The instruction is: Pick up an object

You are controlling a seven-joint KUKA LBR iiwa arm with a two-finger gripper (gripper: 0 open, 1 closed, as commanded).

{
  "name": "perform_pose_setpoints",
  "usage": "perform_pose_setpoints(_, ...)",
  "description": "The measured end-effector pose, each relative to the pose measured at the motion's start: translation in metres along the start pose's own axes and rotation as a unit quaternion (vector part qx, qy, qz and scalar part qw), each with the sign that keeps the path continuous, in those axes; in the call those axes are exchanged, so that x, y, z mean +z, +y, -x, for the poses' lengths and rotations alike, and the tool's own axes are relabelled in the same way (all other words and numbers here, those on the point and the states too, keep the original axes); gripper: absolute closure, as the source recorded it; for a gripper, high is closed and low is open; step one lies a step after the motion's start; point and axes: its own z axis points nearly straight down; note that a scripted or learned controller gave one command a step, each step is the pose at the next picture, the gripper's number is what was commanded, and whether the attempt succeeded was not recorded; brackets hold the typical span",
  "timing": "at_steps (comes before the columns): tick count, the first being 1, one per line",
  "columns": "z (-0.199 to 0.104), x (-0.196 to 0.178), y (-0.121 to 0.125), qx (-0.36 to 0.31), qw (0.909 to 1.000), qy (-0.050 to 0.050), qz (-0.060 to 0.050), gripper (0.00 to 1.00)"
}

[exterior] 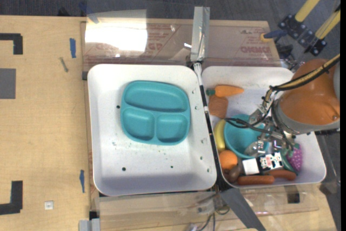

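Plywood bench (pixel 38 132), two white bins: left bin (pixel 102 170) carries a teal divided plate (pixel 155 112) mid-floor. Right bin (pixel 316 167) is crowded, carrot (pixel 228 91) near its back edge, orange (pixel 228 160) front-left, teal bowl (pixel 238 138) centre. Gripper (pixel 268 144) hangs over that bowl, grip unreadable.

Left bin (pixel 102 116): my way in from above is open over most of its floor; one obstacle, a teal divided plate (pixel 155 112) lying flat near the middle, with bare white margin on every side. Right bin (pixel 316 170): crowded. A carrot (pixel 227 91) lies near the far wall, a teal bowl (pixel 238 137) sits mid-bin, a banana (pixel 220 135) and an orange (pixel 228 160) press against the divider side, a sausage (pixel 259 179) lines the near wall, purple grapes (pixel 295 158) sit toward the right. My own arm (pixel 308 100) overhangs the right half. Bare floor shows only along the far strip beside the carrot.
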Motion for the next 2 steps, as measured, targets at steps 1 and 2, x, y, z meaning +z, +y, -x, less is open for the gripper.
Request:
perform_pose_setpoints(1, 0.0098, 0.0016, -0.052, 0.047, 0.9989, 0.002, -0.004, 0.0)
perform_pose_setpoints(2, 0.0157, -0.0027, -0.0616, -0.031, 0.9995, 0.005, -0.002, 0.0)
